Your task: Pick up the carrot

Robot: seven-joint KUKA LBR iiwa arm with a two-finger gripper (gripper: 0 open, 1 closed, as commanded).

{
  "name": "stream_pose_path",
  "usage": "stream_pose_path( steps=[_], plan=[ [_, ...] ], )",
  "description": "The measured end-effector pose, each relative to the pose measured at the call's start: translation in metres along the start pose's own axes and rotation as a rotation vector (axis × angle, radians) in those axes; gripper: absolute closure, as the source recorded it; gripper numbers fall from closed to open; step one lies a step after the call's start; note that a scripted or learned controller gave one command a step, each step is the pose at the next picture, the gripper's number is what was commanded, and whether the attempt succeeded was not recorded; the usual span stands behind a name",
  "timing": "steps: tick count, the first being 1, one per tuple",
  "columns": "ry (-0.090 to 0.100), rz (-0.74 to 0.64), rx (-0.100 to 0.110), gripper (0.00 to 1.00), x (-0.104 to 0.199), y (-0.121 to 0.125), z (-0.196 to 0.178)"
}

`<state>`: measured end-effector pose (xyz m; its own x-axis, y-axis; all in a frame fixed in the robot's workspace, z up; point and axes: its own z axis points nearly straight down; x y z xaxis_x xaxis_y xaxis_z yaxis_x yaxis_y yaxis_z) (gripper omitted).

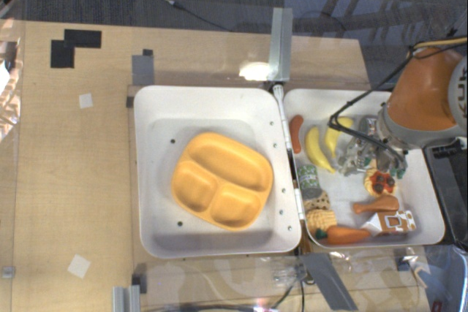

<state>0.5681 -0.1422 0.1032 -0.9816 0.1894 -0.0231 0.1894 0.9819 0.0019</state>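
Carrot (349, 234), right bin (431, 219), near front wall; not yet picked up.

Lying flat, long axis roughly left to right along the wall, orange body, green end apparently at left beside a waffle (321, 219). Crowded among toy food: drumstick (376, 204), bananas (322, 147), sausage (295, 134). Gripper (363, 155) poised over bin's middle, well short of carrot; finger state impossible to tell. Yellow divided plate (221, 180) alone in left bin (150, 179).

The arm (431, 95) reaches in from the right, its orange band bulging above the wrist. It bends downward, with the gripper (362, 155) hanging low at its end, cables looping alongside.
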Motion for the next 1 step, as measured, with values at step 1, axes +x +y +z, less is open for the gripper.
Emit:
stream_pose_path(
  steps=[1],
  plan=[
    [0.001,0.000,0.000,0.00,0.0003,0.0003,0.0006]
  ],
)
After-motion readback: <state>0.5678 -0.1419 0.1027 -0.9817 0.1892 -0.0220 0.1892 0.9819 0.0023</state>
